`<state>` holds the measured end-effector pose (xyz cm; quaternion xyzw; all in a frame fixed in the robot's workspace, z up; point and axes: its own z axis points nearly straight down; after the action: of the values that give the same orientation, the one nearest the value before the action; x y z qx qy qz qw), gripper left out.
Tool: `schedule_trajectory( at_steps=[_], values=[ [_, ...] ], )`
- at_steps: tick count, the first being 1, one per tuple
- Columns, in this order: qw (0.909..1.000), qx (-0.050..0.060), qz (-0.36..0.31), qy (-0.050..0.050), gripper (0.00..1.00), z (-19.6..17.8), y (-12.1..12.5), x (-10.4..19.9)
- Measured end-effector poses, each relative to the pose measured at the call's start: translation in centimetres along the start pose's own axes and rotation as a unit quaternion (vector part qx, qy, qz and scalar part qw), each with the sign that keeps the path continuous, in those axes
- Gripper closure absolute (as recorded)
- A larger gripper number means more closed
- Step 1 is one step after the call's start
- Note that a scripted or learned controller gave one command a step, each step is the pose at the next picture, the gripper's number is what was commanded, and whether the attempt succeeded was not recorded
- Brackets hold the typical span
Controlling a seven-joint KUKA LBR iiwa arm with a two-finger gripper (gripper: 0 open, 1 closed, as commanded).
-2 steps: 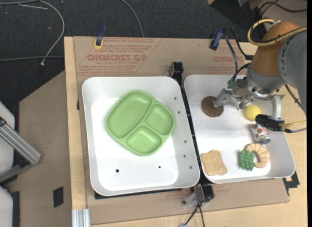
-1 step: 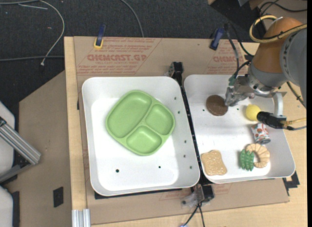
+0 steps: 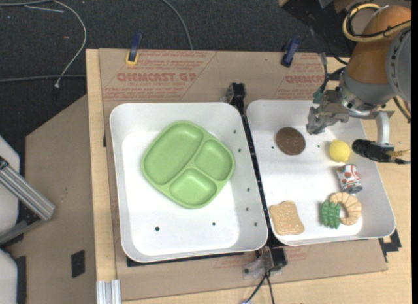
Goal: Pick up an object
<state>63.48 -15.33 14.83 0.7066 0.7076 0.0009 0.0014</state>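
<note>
The arm entered from two o'clock, wrist bent downward, the gripper pointing toward seven o'clock.

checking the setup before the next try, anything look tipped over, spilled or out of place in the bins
One thing: the small can in the right bin lies on its side near the right rim. The green divided plate sits askew in the left bin. Nothing looks spilled or broken.

This is looking like a robotics lab or test workshop rather than a home. Two white bins are sitting on a cardboard sheet clamped to the counter with blue clips, while loose cables are trailing across dark carpet at the far side.
</note>
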Motion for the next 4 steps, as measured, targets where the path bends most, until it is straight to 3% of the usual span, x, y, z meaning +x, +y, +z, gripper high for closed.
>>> schedule_trajectory(
  at_steps=[1, 2, 3, 4],
  values=[
    [1.0, -0.001, 0.001, 0.0, 1.0, -5.0, -0.7, -0.5],
    [1.0, 0.0, 0.0, 0.0, 1.0, -6.8, -0.6, -0.5],
    [1.0, 0.002, -0.002, 0.002, 1.0, -7.0, -0.8, 5.8],
    [1.0, 0.003, -0.002, 0.002, 1.0, -6.5, -2.4, 11.0]
  ],
)
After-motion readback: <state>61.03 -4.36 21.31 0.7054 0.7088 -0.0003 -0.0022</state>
